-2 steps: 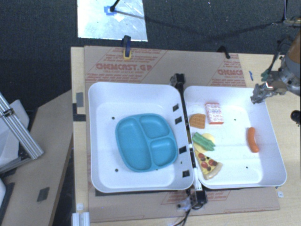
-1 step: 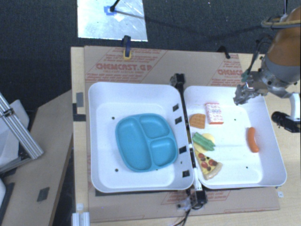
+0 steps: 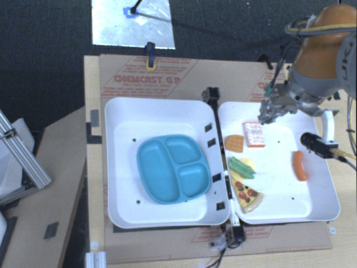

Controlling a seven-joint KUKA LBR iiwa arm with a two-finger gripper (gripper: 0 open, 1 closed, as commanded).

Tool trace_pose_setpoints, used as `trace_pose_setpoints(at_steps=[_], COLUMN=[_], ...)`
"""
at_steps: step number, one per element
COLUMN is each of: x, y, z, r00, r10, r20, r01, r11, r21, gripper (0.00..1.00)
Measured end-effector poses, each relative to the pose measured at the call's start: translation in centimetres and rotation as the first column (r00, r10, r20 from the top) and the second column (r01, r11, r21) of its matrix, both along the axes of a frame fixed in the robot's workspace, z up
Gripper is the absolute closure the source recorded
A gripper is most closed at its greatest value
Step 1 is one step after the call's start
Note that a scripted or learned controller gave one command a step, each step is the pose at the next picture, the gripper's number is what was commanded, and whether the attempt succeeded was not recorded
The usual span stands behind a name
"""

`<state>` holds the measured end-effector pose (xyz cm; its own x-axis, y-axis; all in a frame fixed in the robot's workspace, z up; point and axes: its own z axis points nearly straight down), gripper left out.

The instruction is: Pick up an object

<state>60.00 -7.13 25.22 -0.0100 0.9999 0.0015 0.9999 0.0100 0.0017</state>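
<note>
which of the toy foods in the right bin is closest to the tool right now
The red-and-white box, just below the tool. The waffle, green pods, pizza slice and hot dog lie farther away.

A blue divided plate [image 3: 172, 168] fills the white left bin [image 3: 120, 124]; at its 3 o'clock lie a red-and-white carton [image 3: 254, 134] and an orange sausage [image 3: 300, 165].

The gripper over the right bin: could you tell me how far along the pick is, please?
Done: nothing lifted; the red-and-white carton, cookie, green beans, pizza slice and sausage all lie in the right bin. In hand: the gripper hovers just above the carton. Left: descend, grasp, lift.
</note>
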Motion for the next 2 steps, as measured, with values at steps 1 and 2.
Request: trace_pose_setpoints(at_steps=[1,2], x=[0.4,-0.4], y=[5.9,11.1], z=[-0.3,0.2], r00=[1.000,1.000], r10=[0.000,-0.001], r20=[0.000,0.000], r01=[0.000,0.001], r11=[1.000,1.000], r21=[0.000,0.000], gripper=[1.00,1.00])
